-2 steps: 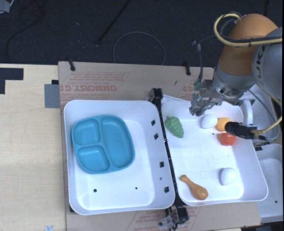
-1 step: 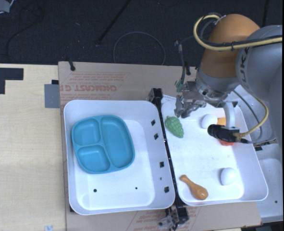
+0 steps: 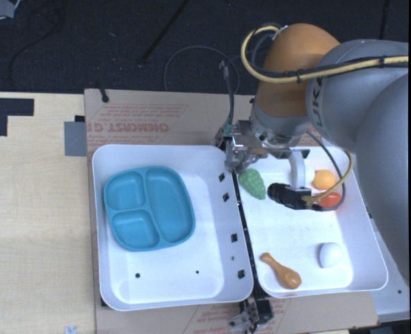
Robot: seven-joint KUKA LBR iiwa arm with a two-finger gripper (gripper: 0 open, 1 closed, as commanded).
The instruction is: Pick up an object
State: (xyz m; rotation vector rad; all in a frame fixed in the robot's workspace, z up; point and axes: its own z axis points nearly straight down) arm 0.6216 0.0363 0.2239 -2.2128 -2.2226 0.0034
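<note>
Okay, pick not done yet. My gripper (image 3: 238, 160) sits low at the 11 o'clock corner of the right bin (image 3: 288, 235), hard by the wall shared with the left bin (image 3: 205, 256). Clenched or released? Cannot tell, the wrist hides the tip.

Nearest candidate is the green lumpy object (image 3: 252, 184), just at 5 o'clock of the gripper and resting on the bin floor, so I judge nothing is lifted. Contact with it: unclear.

Other options in the right bin:
- orange ball (image 3: 323, 179) at 2 o'clock
- red object (image 3: 332, 200) touching it at its 5 o'clock
- white egg-shaped object (image 3: 329, 255) at 4 o'clock
- tan drumstick-shaped toy (image 3: 281, 271) at 6 o'clock

The blue divided plate (image 3: 148, 207) lies flat in the left bin, well apart from me.

Left to do, by my read: settle over the green thing, close on it, raise it clear of the bin.
</note>
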